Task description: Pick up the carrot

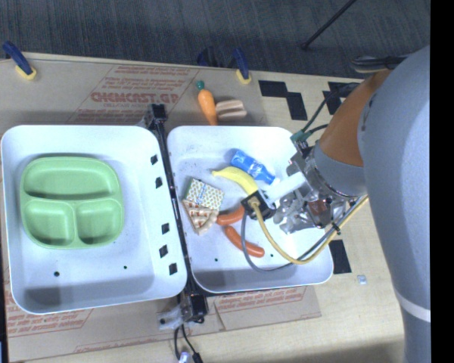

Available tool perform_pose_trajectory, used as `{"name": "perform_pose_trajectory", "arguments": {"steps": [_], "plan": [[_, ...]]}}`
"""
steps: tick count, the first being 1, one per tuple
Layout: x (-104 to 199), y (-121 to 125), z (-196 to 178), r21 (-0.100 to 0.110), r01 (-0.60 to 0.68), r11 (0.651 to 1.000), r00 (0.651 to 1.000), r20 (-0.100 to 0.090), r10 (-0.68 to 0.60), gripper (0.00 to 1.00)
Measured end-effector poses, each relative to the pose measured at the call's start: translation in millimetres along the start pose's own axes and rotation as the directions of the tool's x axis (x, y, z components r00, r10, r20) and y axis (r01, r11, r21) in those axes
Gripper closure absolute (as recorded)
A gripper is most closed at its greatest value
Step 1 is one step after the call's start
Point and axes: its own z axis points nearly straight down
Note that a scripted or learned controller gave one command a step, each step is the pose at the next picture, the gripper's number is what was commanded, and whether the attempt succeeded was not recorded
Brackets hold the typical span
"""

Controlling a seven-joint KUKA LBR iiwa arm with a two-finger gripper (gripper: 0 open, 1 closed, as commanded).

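The carrot (pixel 206 105), orange with a small green top, lies on the cardboard just beyond the far rim of the right bin (pixel 212 278), outside both bins. My gripper (pixel 293 215) hangs over the right side of the right bin, well to the right of the carrot and nearer the front, with metal parts and a yellow cable around it. Nothing shows in its grasp.
A tan and pink bun-like piece (pixel 230 110) lies right beside the carrot. The right bin holds a blue bottle (pixel 251 165), a banana (pixel 237 178), a waffle-patterned wedge (pixel 202 203) and two orange-red sausage-like pieces (pixel 231 218). A green divided tray (pixel 70 200) sits in the left bin.
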Motion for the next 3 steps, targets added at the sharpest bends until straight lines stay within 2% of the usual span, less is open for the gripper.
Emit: {"name": "perform_pose_trajectory", "arguments": {"steps": [1, 2, 3], "plan": [[40, -70, 10, 0.000, 0.013, 1.000, 1.000, 0.002, -0.013, 1.00], [55, -41, -85, -0.001, -0.037, 0.999, 0.999, 0.000, 0.037, 1.00], [7, -41, -20, 0.000, -0.057, 0.998, 0.998, 0.003, 0.057, 1.00]]}}
